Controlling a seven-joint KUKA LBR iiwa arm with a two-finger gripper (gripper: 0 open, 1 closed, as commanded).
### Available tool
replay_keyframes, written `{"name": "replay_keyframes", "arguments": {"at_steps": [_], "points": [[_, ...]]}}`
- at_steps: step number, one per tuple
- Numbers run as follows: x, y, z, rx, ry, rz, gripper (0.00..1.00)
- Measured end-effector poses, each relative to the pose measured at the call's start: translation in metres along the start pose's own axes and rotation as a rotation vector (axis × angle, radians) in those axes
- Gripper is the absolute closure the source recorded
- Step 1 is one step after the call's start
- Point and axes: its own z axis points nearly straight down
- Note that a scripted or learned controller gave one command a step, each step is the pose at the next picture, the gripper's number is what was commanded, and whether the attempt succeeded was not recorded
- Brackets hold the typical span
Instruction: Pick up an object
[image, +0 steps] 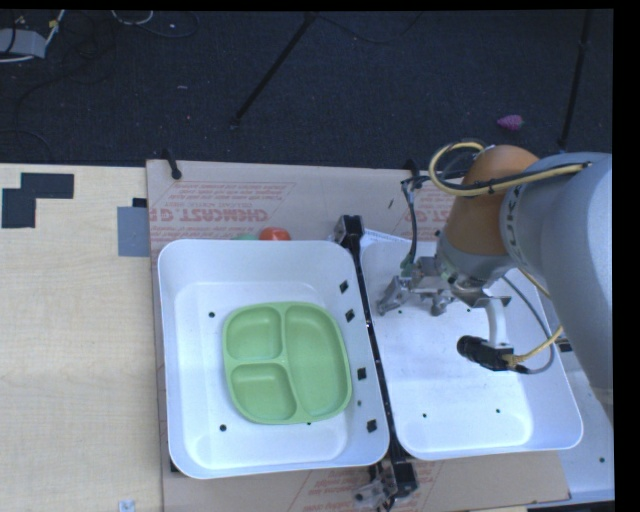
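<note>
A light green divided plate (285, 360) with three compartments lies flat in the middle of the left bin (190, 270). My gripper (411, 303) hangs over the upper left part of the right bin (540, 425), close to the divider between the bins. Its two metal fingers (386, 301) stand apart, and only white bin floor shows between them. The plate is well to the lower left of the gripper, across the divider.
A small orange-red object (275, 235) and a bit of green (243, 237) peek out behind the left bin's far rim. The black divider rail (365, 340) runs between the bins. The grey arm (560, 240) covers the right bin's upper right.
</note>
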Motion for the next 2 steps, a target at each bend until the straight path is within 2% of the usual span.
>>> {"name": "replay_keyframes", "arguments": {"at_steps": [1, 2], "points": [[-0.001, 0.001, -0.013, -0.003, -0.001, 0.003, 1.00], [0.006, 0.001, -0.059, -0.009, -0.001, -0.001, 1.00]]}}
